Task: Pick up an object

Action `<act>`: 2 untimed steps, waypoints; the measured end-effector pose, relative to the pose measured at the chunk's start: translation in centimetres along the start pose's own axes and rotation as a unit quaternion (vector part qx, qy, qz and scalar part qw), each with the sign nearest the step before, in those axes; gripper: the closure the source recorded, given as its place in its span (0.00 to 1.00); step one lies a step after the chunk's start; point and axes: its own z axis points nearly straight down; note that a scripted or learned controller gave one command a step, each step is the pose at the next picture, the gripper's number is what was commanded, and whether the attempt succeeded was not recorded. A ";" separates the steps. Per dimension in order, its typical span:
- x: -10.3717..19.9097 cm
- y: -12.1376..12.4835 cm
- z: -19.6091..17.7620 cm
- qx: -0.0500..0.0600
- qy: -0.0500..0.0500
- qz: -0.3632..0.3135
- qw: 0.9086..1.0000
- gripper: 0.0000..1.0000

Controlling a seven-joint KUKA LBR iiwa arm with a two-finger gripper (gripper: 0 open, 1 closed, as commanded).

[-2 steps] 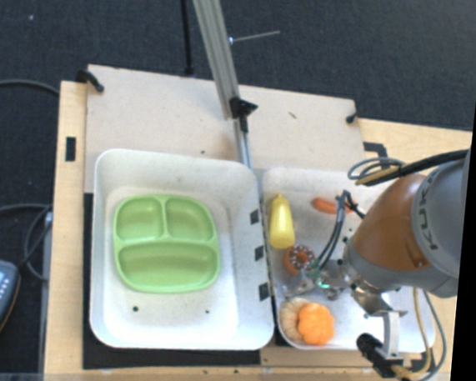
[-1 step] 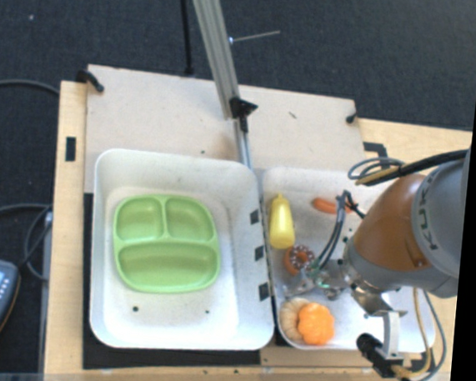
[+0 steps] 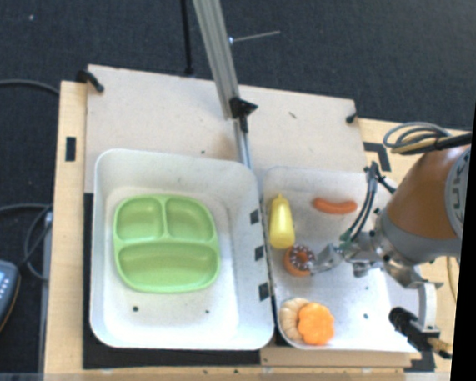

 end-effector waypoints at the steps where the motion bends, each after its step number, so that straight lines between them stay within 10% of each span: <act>1: 14.2 -2.0 -3.2 0.003 0.004 -0.005 1.000 0.00; 2: 12.9 -0.6 -4.4 0.003 0.002 -0.002 1.000 0.00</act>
